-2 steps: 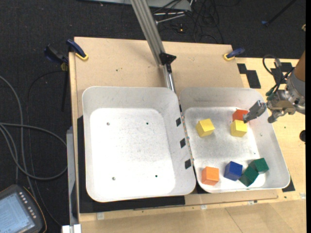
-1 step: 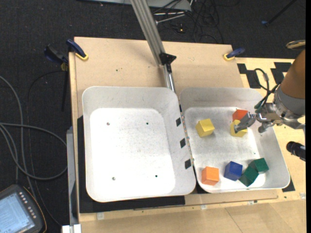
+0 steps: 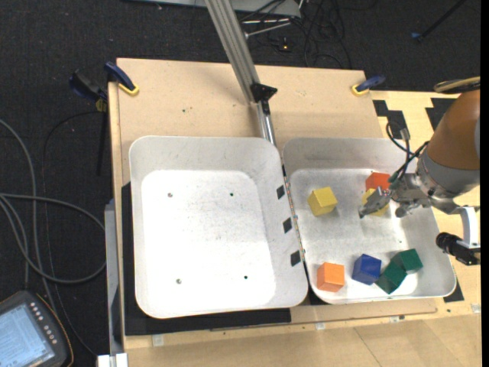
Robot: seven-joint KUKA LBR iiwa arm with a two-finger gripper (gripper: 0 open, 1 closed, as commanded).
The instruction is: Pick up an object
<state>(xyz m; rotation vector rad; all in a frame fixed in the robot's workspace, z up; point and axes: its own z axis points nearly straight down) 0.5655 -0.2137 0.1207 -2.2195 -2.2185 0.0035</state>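
From above, the gripper [image 3: 376, 202] sits low in the right bin [image 3: 348, 153], near its far-right wall, its fingers narrowed around a small yellow object [image 3: 374, 202] beside a red block [image 3: 377, 180]. A yellow cube [image 3: 322, 200] lies apart leftward. Orange [image 3: 330, 276], blue [image 3: 367, 268] and 2 green blocks [image 3: 400, 269] crowd the near rim.

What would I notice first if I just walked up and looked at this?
Probably the bright blocks in the right bin: a yellow block near its middle, and an orange block, a blue block and green blocks along its near edge. Then the big arm reaching in from the right, its pincer low over a small yellow piece beside a red-orange block.
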